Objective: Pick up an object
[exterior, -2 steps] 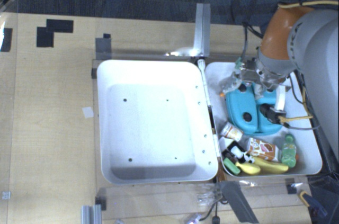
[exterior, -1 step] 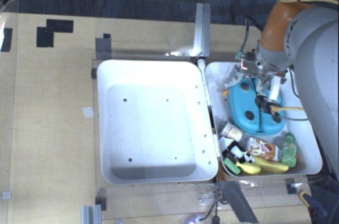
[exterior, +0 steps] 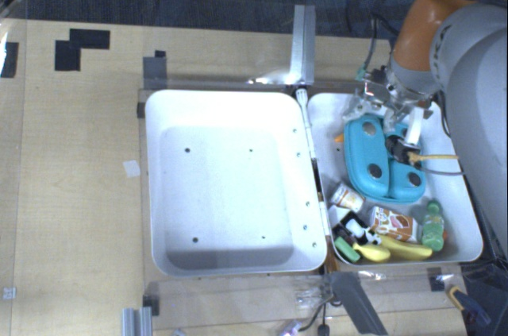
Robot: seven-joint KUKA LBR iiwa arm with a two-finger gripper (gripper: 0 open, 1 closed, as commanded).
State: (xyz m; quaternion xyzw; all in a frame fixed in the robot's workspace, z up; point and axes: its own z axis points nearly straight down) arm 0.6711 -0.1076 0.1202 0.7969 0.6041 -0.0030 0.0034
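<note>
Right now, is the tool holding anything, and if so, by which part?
It cannot be told. The tool sits low over the top edge of the blue plastic object in the right bin, but no grip is visible.

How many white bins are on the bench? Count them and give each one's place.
2. The left bin sits at the view's middle. The right bin sits beside it, under the arm, and holds the blue object, the banana and other small items.
</note>
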